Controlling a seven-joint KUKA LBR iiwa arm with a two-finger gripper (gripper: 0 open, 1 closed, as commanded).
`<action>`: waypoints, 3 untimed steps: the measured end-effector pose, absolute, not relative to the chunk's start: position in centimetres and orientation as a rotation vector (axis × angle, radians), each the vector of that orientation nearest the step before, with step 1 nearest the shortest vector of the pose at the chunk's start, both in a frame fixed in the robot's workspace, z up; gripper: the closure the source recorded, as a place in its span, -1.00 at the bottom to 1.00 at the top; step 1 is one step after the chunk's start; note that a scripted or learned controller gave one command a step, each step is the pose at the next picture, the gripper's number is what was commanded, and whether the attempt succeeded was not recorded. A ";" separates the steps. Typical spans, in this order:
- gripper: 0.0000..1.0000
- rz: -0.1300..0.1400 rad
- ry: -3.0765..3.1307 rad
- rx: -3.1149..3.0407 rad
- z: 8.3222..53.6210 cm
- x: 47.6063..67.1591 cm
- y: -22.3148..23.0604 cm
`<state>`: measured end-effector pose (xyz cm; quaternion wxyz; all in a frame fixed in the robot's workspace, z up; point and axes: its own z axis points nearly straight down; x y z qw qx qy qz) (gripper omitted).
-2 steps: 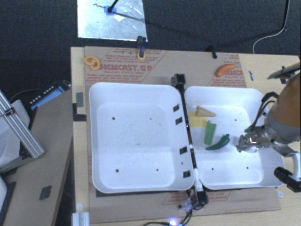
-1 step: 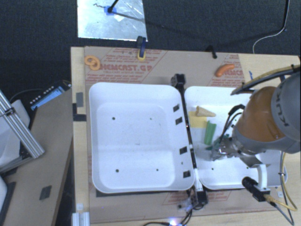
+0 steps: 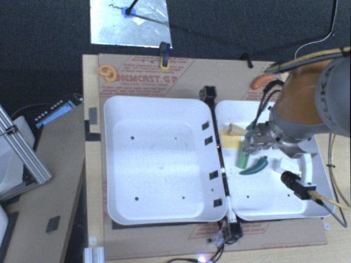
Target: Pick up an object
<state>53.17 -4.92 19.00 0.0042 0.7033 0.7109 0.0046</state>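
The right bin (image 3: 263, 204) holds a yellow block (image 3: 230, 141), a beige wedge (image 3: 237, 129), a light green stick (image 3: 242, 159) and a dark green curved piece (image 3: 254, 167). My gripper (image 3: 250, 144) hangs low over the bin's left part, right above the top end of the light green stick and just right of the yellow block. The wrist hides whatever lies straight beneath it. I see nothing clearly held.
The left bin (image 3: 159, 163) lies beside it, with a black hinged divider (image 3: 217, 147) between the two. On the board behind the bins lie an orange ring (image 3: 107, 73), a yellow clamp (image 3: 164, 63) and an orange object (image 3: 262, 81).
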 end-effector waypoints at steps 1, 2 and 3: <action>1.00 0.013 2.214 2.208 30.1 55.6 -9.2; 1.00 -0.001 2.233 2.215 24.4 53.7 -4.5; 1.00 0.016 2.215 2.207 37.6 54.4 -6.8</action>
